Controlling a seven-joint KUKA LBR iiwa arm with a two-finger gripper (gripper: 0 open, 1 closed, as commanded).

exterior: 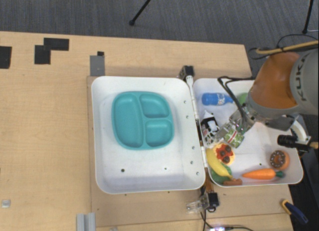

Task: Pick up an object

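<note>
A wooden bench [45, 140] carries two white bins — the left bin [144, 177] holds a teal divided plate [143, 119]. Black tape patches [50, 49] mark the bench's far left; grey carpet [99, 0] lies beyond.

The arm [279, 83] covers a green item [242, 98] at the right bin's [294, 175] far side; its kind is unclear.

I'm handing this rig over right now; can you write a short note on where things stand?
Tool: low in the right bin, over the clutter; finger state unclear, nothing visibly held.
Right bin: blue bottle at the back, banana and carrot along the front, donut at the front right.
Left bin: teal divided plate.
Done: no pick confirmed.
Left: grasp and lift one object.
</note>
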